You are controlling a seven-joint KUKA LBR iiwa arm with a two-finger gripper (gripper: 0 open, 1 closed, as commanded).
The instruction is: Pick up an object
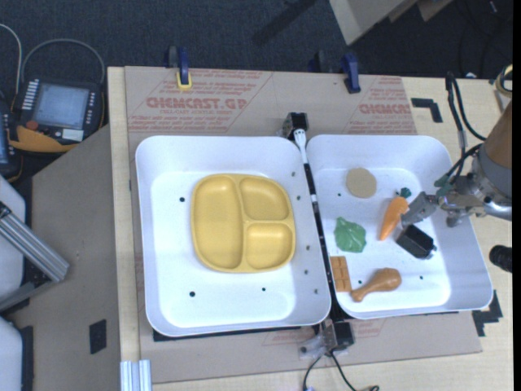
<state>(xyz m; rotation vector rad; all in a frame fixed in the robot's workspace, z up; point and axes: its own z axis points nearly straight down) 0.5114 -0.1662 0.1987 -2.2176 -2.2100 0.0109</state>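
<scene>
The right bin [431, 157] holds several small things: a round tan disc [361, 182], an orange carrot [393, 217], a green leaf [350, 235], a brown drumstick [377, 283] and a flat orange strip [340, 274]. My gripper [415, 225] reaches in from the right and hangs low over this bin, just right of the carrot. It is open, with white bin floor showing in the gap. One grey finger [419, 206] lies close to the carrot's top end, and the black finger [415, 241] sits below it. No object is between them.
The left bin [155, 218] bears a yellow divided plate [242, 222]. A black ridge [313, 210] runs between the two bins. Cables hang by the arm at the right edge. A teach pendant [57, 108] lies off the bench at the far left.
</scene>
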